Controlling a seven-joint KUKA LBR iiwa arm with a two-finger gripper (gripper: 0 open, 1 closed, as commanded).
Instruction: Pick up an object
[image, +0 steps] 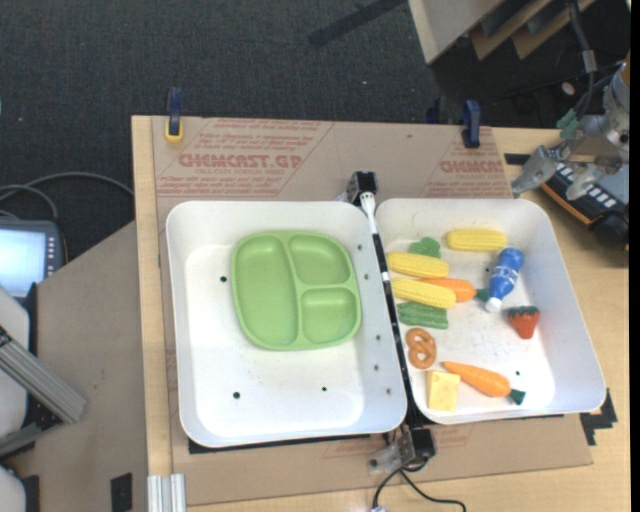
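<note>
Over in the right bin (573, 330) you've got all the candidates for picking, a whole pile of toy food. Up top there's a corn cob (476, 239), and two more cobs (418, 265) (424, 292) are stacked just left of middle, hugging the divider side. Peeking out behind the lower one is an orange carrot (460, 288). A small green piece (425, 246) sits between the top cob and the upper of the two stacked ones, and another green piece (423, 315) lies just under the lower cob. Blue bottle (503, 276) is tilted near the middle, with a strawberry (525, 321) just below and to its right. Lower down you've got a pretzel (420, 347), a yellow cheese wedge (443, 390) and a second carrot (481, 379) touching it, green tip pointing toward the bin's near right corner.

The left bin (195, 330) holds a green divided plate (296, 290), three compartments, sitting flat in the upper half.

Your arm (590, 140) is way up at the right edge, well apart from both bins and off the toys entirely. Nothing is touching any of the food. Whether the claw is clenched or released, you can't tell from this angle, it's too cluttered and cropped up there.

Both bins rest on a cardboard sheet (250, 150) clamped at the back with two clamps (174, 112) (470, 122).
</note>
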